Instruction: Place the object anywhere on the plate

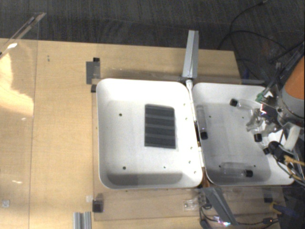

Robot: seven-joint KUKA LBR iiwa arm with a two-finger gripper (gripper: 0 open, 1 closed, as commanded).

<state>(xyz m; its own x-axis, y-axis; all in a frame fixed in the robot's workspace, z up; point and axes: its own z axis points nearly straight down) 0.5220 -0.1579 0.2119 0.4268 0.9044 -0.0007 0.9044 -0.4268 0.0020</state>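
In right bin (224, 142), clear tubes w/ black caps (236, 170), tool (259, 120) at right edge, grip state unclear, dark ridged plate (160, 126) in left bin.

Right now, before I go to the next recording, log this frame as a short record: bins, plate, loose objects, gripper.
left bin: white, holds the dark ribbed plate near its middle
plate load: nothing on it
right bin: several clear tube-like objects with black caps, one along the left wall, one near the front, one near the back
gripper: over the right side of the right bin; grasp unclear
task state: not yet done
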